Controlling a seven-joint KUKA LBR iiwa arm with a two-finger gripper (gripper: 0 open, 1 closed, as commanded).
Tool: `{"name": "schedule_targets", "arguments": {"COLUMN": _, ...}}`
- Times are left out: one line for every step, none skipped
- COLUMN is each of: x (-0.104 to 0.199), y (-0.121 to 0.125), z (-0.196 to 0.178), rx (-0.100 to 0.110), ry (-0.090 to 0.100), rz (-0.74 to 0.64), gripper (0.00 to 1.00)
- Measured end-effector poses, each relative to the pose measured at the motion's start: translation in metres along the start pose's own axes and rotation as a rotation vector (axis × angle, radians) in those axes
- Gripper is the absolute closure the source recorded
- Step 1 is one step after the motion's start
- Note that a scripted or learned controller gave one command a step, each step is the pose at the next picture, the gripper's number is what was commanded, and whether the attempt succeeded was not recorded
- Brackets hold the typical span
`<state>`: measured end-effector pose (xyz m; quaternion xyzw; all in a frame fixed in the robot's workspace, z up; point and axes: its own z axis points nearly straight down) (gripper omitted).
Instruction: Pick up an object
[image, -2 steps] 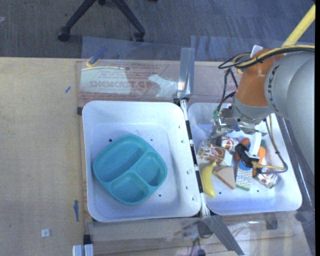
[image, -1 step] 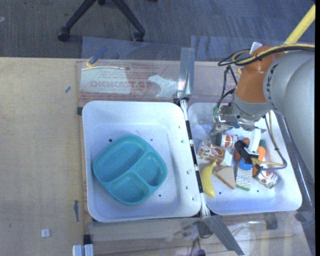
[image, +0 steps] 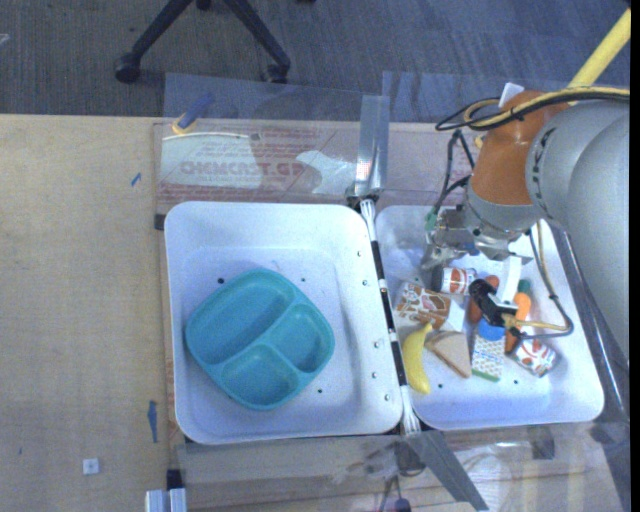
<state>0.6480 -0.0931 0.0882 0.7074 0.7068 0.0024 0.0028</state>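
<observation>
Robotics lab or test cell. Indicators: an industrial arm (image: 560, 150), grey with an orange band, with exposed black cables looped around the wrist, reaches over a plain wooden surface (image: 70, 300). Two shallow white bins (image: 200, 225) sit side by side, edges butted, fixed in place. One bin holds a teal divided tray (image: 260, 338); the other holds small toy food items (image: 470, 330). The wheeled base of an office chair (image: 200, 40) stands on grey carpet (image: 400, 40) beyond the surface.

The jaws hang over the right bin (image: 585, 400); small items (image: 470, 335) crowd just below them there. A divided tray (image: 259, 338) lies in the left bin (image: 200, 235).
</observation>
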Motion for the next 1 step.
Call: {"name": "schedule_targets", "arguments": {"x": 0.0001, "y": 0.0014, "z": 0.0001, "rx": 0.000, "ry": 0.000, "rz": 0.000, "gripper": 0.00}}
